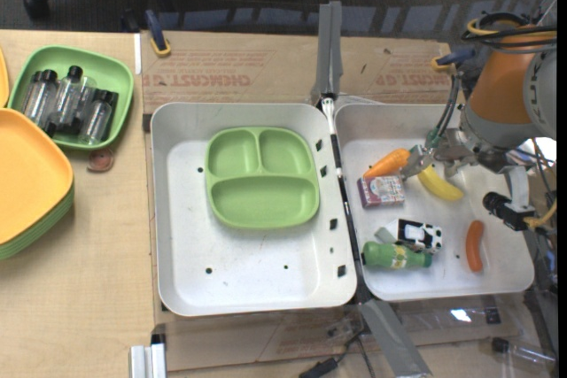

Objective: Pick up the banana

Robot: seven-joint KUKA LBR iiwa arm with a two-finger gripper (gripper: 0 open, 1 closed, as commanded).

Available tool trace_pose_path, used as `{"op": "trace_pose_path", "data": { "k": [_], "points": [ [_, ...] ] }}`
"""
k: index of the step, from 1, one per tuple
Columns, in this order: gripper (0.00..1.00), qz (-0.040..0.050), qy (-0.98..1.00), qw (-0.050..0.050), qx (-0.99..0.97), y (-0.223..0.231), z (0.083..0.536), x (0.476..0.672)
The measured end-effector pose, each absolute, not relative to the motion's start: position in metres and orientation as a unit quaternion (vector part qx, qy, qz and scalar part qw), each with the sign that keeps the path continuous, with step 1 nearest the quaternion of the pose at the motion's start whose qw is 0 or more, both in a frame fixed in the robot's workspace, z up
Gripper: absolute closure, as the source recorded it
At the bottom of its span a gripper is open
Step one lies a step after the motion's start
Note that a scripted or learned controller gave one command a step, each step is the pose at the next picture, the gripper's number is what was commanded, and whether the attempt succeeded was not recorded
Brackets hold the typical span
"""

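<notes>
The yellow banana (441, 184) lies in the right bin (505, 279), near its upper middle, with its left end next to an orange carrot (388, 162). My gripper (423, 159) hangs low over the bin, right at the banana's upper left end and the carrot's right tip. The wrist and the orange-banded arm (507, 88) rise behind it to the upper right. The banana rests on the bin floor. The gripper body hides how the jaws stand.
The right bin also holds a pink packet (381, 190), a black and white toy (419, 234), a green bottle (396, 256) and a red sausage (476, 244). A green divided plate (262, 177) sits in the left bin (177, 261). Orange plates (27, 181) and a vial tray (71, 95) stand far left.
</notes>
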State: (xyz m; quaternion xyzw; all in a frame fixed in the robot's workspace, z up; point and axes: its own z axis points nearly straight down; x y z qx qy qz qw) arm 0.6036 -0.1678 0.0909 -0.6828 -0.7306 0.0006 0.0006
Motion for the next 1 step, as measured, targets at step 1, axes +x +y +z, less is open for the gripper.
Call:
{"op": "trace_pose_path", "data": {
  "k": [1],
  "points": [
    [1.00, 0.0004, -0.730, 0.000, -0.684, -0.1689, 0.1001, 0.6036]
  ]
}}
